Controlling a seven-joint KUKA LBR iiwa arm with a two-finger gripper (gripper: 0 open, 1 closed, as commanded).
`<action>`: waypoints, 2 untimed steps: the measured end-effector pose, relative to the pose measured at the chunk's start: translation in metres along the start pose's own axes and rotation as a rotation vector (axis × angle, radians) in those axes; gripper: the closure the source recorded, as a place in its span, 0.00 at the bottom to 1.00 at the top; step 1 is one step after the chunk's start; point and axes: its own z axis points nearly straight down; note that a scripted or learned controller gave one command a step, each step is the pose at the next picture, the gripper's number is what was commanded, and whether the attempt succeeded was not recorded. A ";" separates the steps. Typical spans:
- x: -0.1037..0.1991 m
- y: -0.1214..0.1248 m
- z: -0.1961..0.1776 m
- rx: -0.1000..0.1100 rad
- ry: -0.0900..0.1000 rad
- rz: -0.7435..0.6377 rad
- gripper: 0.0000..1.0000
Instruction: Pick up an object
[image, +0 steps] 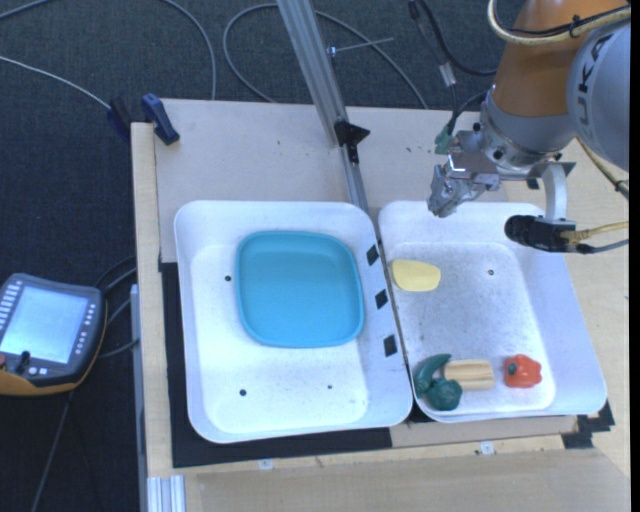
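Reaching from right, end effector (443, 200) above right bin (560, 330)

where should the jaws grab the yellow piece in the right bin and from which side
Probably across the narrow middle of the yellow piece, coming straight down from above. It lies flat and alone near the left wall of the right bin, with bare floor around it, well apart from the toys along the near edge. The gripper hangs above the bin's far edge.

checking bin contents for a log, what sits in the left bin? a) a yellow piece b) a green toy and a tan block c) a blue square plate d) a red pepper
c: the blue square plate lies in the left bin, while the yellow piece, red pepper, green toy and tan block all lie in the right bin.
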 end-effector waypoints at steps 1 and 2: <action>0.060 0.005 0.000 0.001 0.000 0.000 1.00; 0.106 0.009 0.002 0.001 0.000 0.001 1.00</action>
